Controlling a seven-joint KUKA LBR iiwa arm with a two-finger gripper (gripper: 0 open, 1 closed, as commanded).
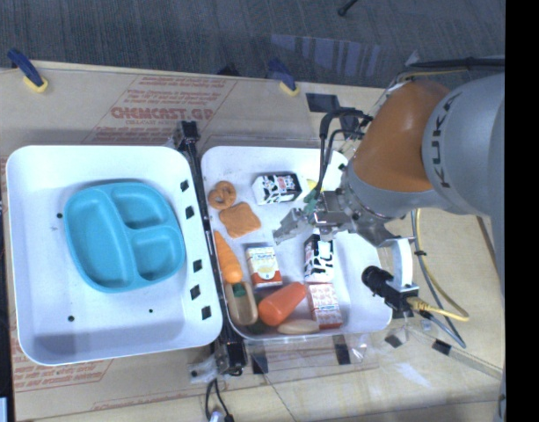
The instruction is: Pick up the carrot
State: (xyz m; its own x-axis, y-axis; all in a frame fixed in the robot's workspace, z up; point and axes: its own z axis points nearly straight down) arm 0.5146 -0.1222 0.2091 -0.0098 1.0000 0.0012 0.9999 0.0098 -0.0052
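1. Closest to the camera is the bottom edge of the right bin (366,319), where a red and white carton (323,303) and a fat orange toy (281,301) lie near the wall.
2. The carrot (228,257) is in the right bin too. It lies long and thin along the left wall, with its green end pointing down at a wooden piece (242,303).
3. The hand (311,220) hangs over the middle of the right bin, just above a black and white milk carton (319,257). I cannot tell if it is released or clenched, and nothing shows inside it.
4. To do this step well, I think the hand should slide left until it is right over the middle of the carrot. It should turn so it squeezes across the thin way, not along the long way.
5. The wall is touching close on one side, and a small orange box (265,265) is just beside the other. So the hand should come straight down with care.
6. The right bin also holds a donut (222,193), a piece of toast (240,221) and another cow-print carton (277,186).
7. The left bin (32,262) holds a blue tray (124,234) with parts in it. Both bins sit on the bench (102,95).
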